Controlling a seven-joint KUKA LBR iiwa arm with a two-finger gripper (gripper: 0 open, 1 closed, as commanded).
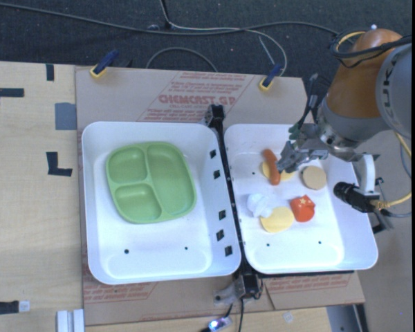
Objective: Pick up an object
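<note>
We place the end effector [288, 161] low in the right bin [353, 244], centre right of the frame, at the orange sausage [270, 167]. We cannot tell how far open it is, or whether it has hold of anything. Step in hand, we judge: the approach. Next comes a firm closure and a straight lift. Crowding nearby: tan round piece [314, 178], red piece [303, 208], yellow piece [277, 220], small white piece [257, 203]. Green tray [151, 181] sits in the left bin [97, 206].
</note>
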